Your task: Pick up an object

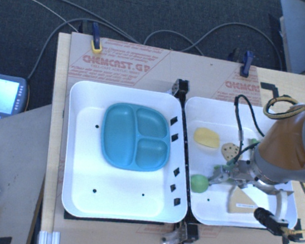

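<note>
Right bin (201,214), near edge: a pale wedge-shaped piece (241,202) lies toward the near right corner, partly under the arm's wrist hardware.

Just left of it, against the bin's left wall: a small green ball (199,183), sitting free on the bin floor. The gripper (219,175) is low over the floor immediately right of the ball, its tip aimed at it. Too small and cluttered with cables to read the fingers; cannot tell if they are spread or closed. Nothing visibly sits between them.

Mid bin: a round tan perforated disc (228,151), close behind the gripper, and a yellow lump (207,137) farther back toward the far left corner. Both untouched and lying flat.

Left bin (75,153): a blue divided tray (137,137) in the far half.

Judgement: pick not done. Every object rests on a bin floor. The arm seems at the approach or grasp stage on the green ball; closing, lifting and clearing the floor remain.
</note>
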Motion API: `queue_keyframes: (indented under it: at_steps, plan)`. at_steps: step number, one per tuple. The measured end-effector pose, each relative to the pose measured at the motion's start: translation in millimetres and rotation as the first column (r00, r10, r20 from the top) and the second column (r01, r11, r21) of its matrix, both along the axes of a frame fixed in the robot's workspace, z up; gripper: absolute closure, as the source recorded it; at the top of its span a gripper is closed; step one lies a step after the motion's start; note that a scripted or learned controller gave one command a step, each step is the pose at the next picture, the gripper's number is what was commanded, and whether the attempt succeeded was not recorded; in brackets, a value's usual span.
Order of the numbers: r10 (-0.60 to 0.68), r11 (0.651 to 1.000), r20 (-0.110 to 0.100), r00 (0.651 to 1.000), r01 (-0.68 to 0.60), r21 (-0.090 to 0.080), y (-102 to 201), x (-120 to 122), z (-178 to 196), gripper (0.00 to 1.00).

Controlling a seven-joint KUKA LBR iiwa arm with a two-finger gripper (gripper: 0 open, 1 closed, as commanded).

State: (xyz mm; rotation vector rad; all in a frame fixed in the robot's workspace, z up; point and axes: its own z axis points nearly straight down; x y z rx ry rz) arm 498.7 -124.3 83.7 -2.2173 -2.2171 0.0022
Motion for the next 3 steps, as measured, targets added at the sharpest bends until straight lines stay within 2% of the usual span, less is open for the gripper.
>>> queue_keyframes:
  at_steps: [1, 2, 3]
  plan:
    - [-0.001, 1.0, 0.003, 1.0, 0.001, 0.0, 0, 1, 12, 1.0]
    - [0.001, 1.0, 0.011, 1.0, -0.001, -0.004, 0, 0, 75, 1.0]
    - [0.001, 1.0, 0.01, 1.0, -0.001, -0.004, -5, -5, 121, 1.0]
